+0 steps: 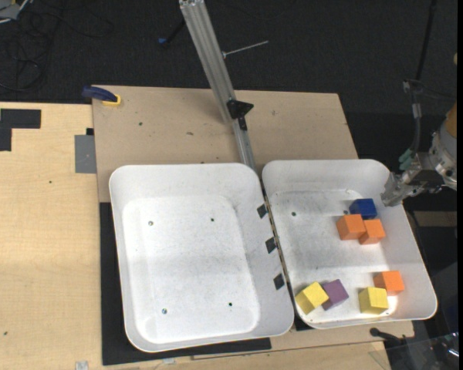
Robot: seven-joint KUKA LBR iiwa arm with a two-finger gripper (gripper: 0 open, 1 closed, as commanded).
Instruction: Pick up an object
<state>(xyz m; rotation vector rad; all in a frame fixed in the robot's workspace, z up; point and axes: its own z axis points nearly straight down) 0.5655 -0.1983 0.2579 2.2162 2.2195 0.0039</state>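
I see the grey two-finger tool (393,192) hovering over the right shallow white bin's (324,177) far right rim, just beside the small blue foam cube (363,206). Two orange foam cubes (360,227) touch each other next to it.

Aluminium rail (214,66) slanting over the bench, blue-and-yellow clamp (102,95) at the board's corner, black cables (8,6) beyond

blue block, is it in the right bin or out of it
In: the small blue block lies on the shallow white right bin's floor, beside an orange block.
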